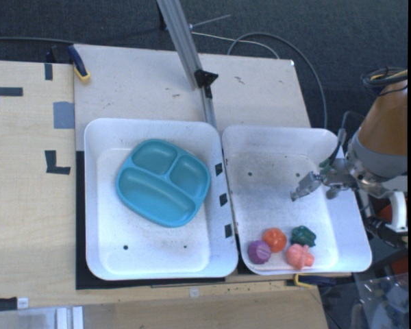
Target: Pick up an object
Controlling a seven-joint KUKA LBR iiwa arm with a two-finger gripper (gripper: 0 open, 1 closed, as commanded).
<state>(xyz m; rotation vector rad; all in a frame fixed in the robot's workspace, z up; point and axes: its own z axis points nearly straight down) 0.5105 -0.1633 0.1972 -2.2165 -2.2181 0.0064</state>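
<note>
Desk (144, 88): pale wood, tape marks at left, dark floor behind. Two white bins side by side on it. Left bin (99, 204) carries a blue divided plate (163, 181), lying flat, tilted on the diagonal. Right bin (260, 149) is bare through its upper part, with four small toy foods bunched at the near edge: orange piece (275, 238), purple piece (259, 252), pink piece (299, 256), dark green piece (303, 236), all close or touching.

Arm (387, 125) enters from the right; end effector (303, 187) sits over the right bin's middle, pointing left. Cannot tell whether its fingers are apart or together; nothing visibly between them.

Key relation: the cluster lies toward the near edge from the end effector, apart from it, with bare bin floor between. Green and orange pieces are nearest, so likely targets. No clear long axis on these rounded pieces. Crowding risks nudging neighbours.
</note>
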